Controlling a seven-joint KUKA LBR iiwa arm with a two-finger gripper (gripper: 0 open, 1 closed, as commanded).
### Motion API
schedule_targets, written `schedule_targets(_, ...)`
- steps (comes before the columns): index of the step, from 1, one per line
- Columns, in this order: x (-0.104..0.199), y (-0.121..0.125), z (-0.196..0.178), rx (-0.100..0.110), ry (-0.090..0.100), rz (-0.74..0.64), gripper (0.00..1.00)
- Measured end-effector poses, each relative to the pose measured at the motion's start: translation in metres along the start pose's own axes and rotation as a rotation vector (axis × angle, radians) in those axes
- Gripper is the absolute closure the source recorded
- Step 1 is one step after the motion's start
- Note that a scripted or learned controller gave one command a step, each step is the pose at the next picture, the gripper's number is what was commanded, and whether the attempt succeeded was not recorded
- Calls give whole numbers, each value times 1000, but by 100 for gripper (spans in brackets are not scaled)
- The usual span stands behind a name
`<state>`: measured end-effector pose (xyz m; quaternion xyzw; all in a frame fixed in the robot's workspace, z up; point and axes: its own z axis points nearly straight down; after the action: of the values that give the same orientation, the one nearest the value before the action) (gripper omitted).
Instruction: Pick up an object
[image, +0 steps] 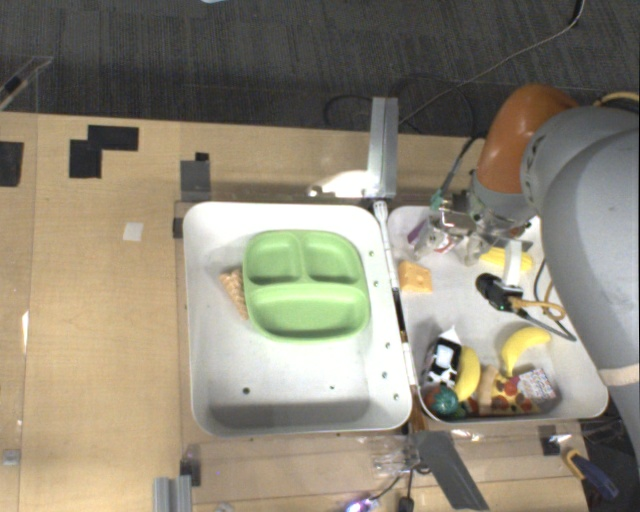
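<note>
Apparently nothing was held yet: the tool (478, 238) hung low over the far end of the right bin (590, 405), and I could not tell its state. Nearest candidates were a yellow piece (503, 261) and an orange block (415, 277); I'd descend squarely over one. Bananas (522, 345) lay nearer; the left bin (215, 385) held a green tray (304, 283).
</note>
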<state>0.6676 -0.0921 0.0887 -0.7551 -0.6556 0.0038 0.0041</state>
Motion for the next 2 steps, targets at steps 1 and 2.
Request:
schedule_targets(1, 5, 3, -13, -10, 6, -7, 100)
schedule_targets(2, -58, 10, 1, -6, 4, 181, 100)
